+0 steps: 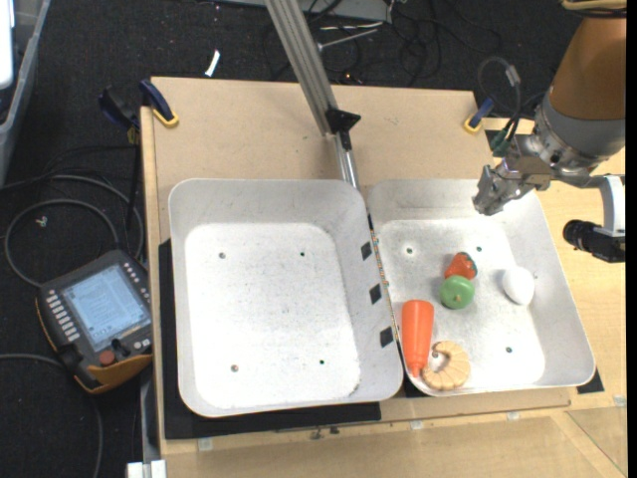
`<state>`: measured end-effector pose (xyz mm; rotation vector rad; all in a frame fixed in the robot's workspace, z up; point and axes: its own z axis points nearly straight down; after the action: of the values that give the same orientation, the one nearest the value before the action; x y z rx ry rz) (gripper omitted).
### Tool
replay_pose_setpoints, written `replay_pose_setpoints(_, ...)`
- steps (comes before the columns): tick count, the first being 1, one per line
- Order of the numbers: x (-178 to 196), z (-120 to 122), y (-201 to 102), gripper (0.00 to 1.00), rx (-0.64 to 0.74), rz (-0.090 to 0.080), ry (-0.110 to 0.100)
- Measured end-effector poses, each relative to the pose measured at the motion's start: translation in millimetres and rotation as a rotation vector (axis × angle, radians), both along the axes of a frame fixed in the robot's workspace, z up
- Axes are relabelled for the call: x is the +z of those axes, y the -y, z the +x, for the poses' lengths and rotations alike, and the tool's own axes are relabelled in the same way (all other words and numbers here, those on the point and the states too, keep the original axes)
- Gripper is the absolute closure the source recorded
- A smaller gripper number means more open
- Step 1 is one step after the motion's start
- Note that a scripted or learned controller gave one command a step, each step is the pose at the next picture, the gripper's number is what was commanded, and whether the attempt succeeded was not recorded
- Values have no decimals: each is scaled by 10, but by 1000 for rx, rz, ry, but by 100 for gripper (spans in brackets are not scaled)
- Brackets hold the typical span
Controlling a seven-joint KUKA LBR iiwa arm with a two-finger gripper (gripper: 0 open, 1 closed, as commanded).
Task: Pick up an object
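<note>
Grey metal gripper [494, 193] hangs over the upper right bin's [557, 366] back edge, right of frame; whether it is parted or closed cannot be told. Below it, near the frame's lower middle, an orange carrot-shaped toy [417, 330] lies with its long axis roughly up-down, beside a green-and-red round toy [458, 285], a white egg-shaped object [518, 285] and a tan ridged pastry toy [447, 364]. Both bins sit on a plywood bench [259, 127] above black carpet [70, 88].

Grey arm [587, 88] reaching from right, tool [490, 199] pointing down
</note>
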<state>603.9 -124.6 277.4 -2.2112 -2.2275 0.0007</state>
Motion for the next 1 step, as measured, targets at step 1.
replay_pose_setpoints(1,-187,-99,-522,100,0,0,0)
